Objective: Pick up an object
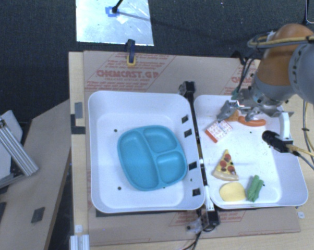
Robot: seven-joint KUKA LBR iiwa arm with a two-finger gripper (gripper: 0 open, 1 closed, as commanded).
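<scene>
While the grey arm (pixel 298 61) reaches in from three o'clock, its gripper (pixel 231 110) hangs low over the far end of the right bin (pixel 292 191), and whether the fingers are spread or shut cannot be told. Just at four o'clock of the gripper lies an orange carrot-like toy (pixel 252 121), partly under the wrist. Touching or nearly touching the gripper at seven o'clock sits a small red-and-white box (pixel 218 131), tilted. Further toward six o'clock lie a pizza slice toy (pixel 226 165), then a yellow round piece (pixel 232 192) with a green vegetable toy (pixel 254 187) just beside it at three o'clock. Well apart at nine o'clock, the left bin (pixel 102 113) bears a blue divided plate (pixel 152 157).
</scene>
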